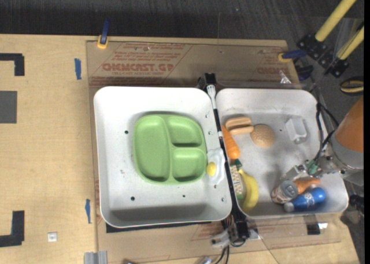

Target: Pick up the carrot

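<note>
The carrot (232, 147) is a short orange piece lying along the left wall of the right bin (272, 96), just below a hot-dog bun (238, 123). My gripper (303, 171) hangs low in the right bin's lower right part, far to the right of the carrot and apart from it. It sits right above a small can (285, 191) and an orange-and-blue item (308, 196). The grey wrist and orange band (352, 130) come in from the right edge.
In the right bin a round tan ball (263, 136) lies beside the bun, a banana (250, 190) below the carrot, and a clear cup (296, 129) toward the back right. The left bin (110, 141) holds a green divided plate (170, 148) and a small yellow piece (211, 169).
</note>
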`<state>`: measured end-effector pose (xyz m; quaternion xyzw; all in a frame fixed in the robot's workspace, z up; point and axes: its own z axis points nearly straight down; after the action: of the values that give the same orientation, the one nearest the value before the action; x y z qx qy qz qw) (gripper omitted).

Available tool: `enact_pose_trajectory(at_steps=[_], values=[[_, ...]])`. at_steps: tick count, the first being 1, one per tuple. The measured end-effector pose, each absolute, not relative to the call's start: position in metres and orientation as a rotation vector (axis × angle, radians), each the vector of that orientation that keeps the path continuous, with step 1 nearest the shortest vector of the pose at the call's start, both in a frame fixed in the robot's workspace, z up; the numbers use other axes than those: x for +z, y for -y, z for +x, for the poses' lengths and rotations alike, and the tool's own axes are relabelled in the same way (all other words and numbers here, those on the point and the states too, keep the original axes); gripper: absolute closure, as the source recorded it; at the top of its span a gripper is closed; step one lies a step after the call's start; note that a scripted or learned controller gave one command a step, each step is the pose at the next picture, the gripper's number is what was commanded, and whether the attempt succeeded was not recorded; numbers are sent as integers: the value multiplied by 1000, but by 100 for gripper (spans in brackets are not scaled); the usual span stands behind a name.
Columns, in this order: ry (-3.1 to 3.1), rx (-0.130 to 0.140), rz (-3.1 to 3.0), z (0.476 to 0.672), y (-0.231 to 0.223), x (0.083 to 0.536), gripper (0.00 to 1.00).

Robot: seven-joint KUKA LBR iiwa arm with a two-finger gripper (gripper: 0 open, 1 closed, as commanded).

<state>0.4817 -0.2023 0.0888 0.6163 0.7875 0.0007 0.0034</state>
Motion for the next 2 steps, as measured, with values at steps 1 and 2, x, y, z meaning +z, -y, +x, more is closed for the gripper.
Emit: enact_pose_trajectory(at_steps=[1, 2], values=[[-1982, 15, 2419, 485, 193, 89, 0], [-2568, -2, 1794, 481, 197, 89, 0]])
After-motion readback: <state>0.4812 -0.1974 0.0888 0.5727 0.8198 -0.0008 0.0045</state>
